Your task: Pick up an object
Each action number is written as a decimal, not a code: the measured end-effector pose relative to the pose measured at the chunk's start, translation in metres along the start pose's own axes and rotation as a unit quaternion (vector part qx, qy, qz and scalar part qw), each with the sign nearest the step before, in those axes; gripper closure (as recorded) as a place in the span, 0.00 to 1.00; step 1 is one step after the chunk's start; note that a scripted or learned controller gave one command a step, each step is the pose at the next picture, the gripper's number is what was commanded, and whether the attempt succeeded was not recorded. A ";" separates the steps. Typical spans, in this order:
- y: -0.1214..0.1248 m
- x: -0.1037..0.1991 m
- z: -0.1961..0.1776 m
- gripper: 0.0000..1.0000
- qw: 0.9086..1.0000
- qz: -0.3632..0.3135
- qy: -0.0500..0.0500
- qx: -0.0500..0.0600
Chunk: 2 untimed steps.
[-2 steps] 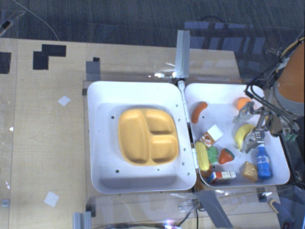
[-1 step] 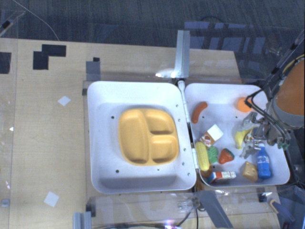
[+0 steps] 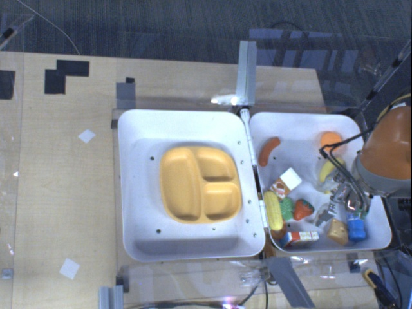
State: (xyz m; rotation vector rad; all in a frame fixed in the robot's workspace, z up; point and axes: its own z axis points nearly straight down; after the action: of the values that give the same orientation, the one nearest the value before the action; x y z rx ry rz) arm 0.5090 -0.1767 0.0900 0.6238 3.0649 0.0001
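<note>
The right bin (image 3: 302, 126) holds several toy foods: a red-brown sausage (image 3: 269, 150), an orange (image 3: 331, 138), a yellow banana (image 3: 326, 170), a white block (image 3: 290, 179), a yellow corn cob (image 3: 273, 210), a red strawberry (image 3: 303, 207), a ketchup bottle (image 3: 301, 238), a tan bread piece (image 3: 337, 232) and a blue block (image 3: 356, 230). My gripper (image 3: 329, 211) reaches in from the right and hangs low over the bin's right half, between the strawberry and the blue block. Nothing shows in its grasp.
The left bin (image 3: 138, 172) bears a yellow divided plate (image 3: 198, 183). A metal post (image 3: 247, 76) stands behind the seam between the bins. The arm's orange band (image 3: 389, 148) overhangs the right bin's right edge.
</note>
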 end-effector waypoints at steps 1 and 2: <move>0.000 0.000 0.000 0.00 1.000 0.000 0.000 0.000; -0.035 0.003 -0.041 0.00 0.998 -0.057 0.001 0.001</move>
State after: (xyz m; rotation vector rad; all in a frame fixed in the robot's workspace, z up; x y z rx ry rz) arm 0.4918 -0.2071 0.1311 0.4495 3.0985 -0.0032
